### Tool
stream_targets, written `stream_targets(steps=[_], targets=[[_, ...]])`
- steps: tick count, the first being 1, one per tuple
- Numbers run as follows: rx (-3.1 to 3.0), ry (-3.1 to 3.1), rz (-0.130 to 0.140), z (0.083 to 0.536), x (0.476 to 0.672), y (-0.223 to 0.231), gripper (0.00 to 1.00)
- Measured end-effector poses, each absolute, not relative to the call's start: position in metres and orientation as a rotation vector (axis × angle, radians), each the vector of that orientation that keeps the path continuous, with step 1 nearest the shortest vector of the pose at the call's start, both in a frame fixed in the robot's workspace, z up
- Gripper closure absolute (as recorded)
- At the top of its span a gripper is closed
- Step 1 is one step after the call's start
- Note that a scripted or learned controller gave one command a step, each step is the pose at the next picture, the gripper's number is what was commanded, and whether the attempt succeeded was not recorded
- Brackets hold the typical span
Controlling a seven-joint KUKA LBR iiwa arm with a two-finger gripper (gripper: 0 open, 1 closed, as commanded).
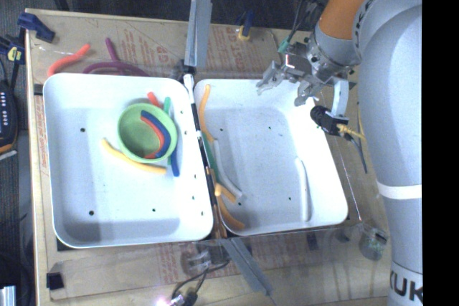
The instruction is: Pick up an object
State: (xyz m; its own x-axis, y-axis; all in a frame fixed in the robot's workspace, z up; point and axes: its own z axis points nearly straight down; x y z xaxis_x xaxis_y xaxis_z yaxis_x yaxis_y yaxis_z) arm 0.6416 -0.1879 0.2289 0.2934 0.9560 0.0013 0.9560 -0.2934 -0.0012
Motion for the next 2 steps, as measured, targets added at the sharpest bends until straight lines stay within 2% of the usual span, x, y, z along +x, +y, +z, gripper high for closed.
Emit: stream_targets(steps=[2], targets=[[-2.135, -2.299, 0.003, 0.251, 0.563, -0.113, 0.0]])
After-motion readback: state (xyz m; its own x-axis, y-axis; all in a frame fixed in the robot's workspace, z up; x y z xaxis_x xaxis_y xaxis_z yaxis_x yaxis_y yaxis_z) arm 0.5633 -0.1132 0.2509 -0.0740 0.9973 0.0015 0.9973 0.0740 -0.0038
